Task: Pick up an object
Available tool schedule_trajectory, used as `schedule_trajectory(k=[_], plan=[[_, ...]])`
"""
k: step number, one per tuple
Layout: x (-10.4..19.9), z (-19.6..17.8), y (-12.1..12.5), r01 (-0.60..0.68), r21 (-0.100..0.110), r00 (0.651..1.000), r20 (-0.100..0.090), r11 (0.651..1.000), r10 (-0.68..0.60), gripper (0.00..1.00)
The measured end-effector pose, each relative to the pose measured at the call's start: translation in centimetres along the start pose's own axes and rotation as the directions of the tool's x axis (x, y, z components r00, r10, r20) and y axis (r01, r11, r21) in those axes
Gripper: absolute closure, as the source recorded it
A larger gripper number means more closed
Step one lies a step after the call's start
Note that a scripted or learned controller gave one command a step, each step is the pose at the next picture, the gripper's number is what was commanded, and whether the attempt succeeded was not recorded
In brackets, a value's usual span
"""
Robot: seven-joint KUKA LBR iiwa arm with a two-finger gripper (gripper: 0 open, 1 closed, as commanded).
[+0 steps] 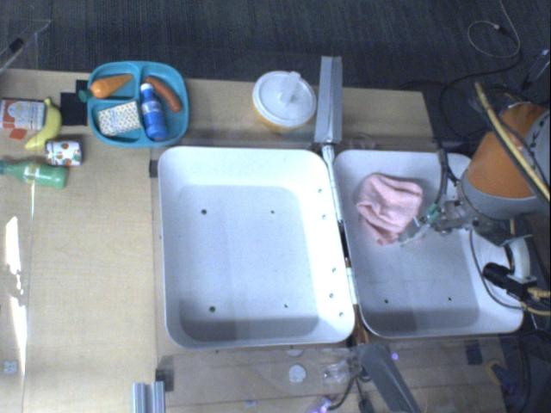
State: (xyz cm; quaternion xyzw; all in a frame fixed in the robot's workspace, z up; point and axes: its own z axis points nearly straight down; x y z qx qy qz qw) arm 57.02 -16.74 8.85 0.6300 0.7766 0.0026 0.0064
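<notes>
A crumpled pink cloth [389, 205] lies in the right bin [422, 304], near its upper left. My gripper [419, 224] reaches in from the right and sits at the cloth's lower right edge, its tips close against the fabric. Whether it grips the cloth cannot be made out. The grey arm with its orange band [499, 157] rises at the right of this bin.
The left bin [245, 248] lies beside the right one, a metal divider [327, 101] behind them. On the bench at the back left stand a blue tray of toy food [138, 101], a lidded yellow cup [284, 100], a banana, a can and a green bottle [34, 173]. Cables hang at the right.
</notes>
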Motion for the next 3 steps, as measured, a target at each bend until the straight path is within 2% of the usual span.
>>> schedule_trajectory(k=[1,2,3], plan=[[3.5,0.1,6.3,0.365,0.000,0.931,-0.004,0.931,-0.365,0.00],[3.5,-0.9,6.5,0.366,-0.005,0.931,0.002,0.931,-0.366,1.00],[7.2,-9.3,11.3,0.187,0.011,0.982,-0.008,0.982,-0.186,1.00]])
